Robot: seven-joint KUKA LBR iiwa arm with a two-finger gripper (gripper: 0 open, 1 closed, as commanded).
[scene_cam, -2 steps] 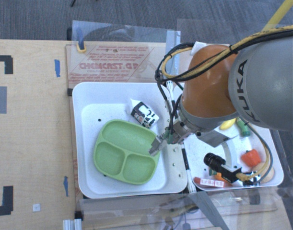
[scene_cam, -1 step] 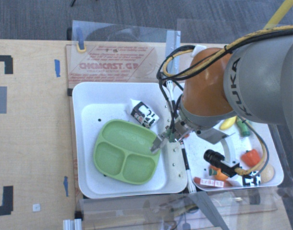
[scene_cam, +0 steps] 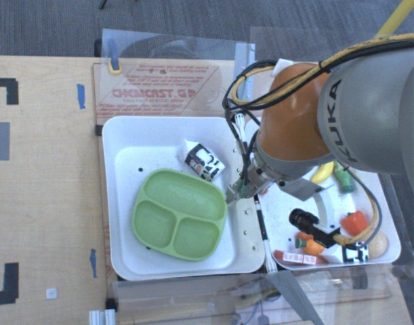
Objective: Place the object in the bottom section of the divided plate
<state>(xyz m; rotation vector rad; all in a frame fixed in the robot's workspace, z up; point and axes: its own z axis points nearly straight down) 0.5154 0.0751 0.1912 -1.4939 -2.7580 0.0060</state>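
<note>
Gripper (scene_cam: 235, 191) at divided plate (scene_cam: 180, 214) right rim

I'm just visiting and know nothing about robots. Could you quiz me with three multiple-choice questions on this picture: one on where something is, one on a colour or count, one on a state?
1. Where is the divided plate?
A. In the left bin
B. In the right bin
C. On the wooden bench

2. How many sections does the plate have?
A. Two
B. Three
C. Five

3. What lies in the plate's sections?
A. A banana
B. A black-and-white box
C. Nothing

Answers:
1. A: the green plate rests inside the left bin.
2. B: ridges split it into one large and two smaller sections.
3. C: all sections are bare; the black-and-white box lies beside the plate.
</note>
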